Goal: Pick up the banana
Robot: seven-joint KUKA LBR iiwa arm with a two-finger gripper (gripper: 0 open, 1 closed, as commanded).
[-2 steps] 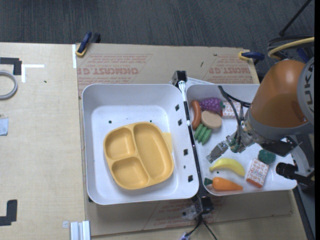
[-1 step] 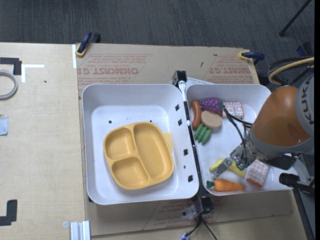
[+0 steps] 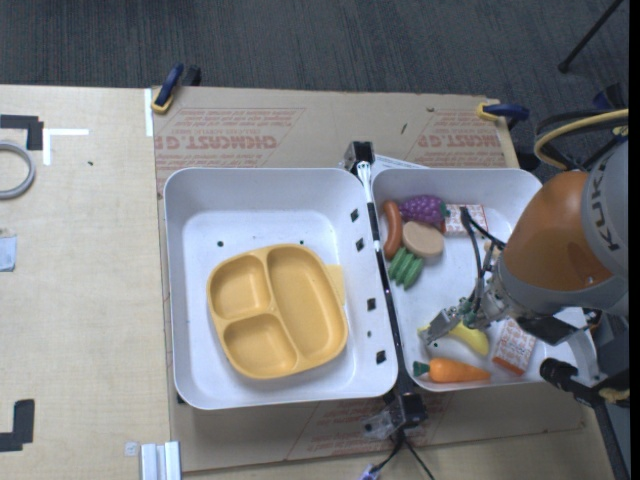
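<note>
The arm is down in the right bin (image 3: 470, 183) with its gripper (image 3: 462, 318) right over the banana (image 3: 468, 339) near the carrot (image 3: 458, 371), jaws' state impossible to tell, so it looks mid-grasp, and next comes a firm close and lift.

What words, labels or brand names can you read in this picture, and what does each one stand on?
"CHEMCAST GP", printed in red and seen upside down: brown cardboard sheet under the bins, repeated at its right end.
"KU", the rest cut off: grey arm housing.
Red-and-white printed packets in the right white bin: too small to read.
</note>
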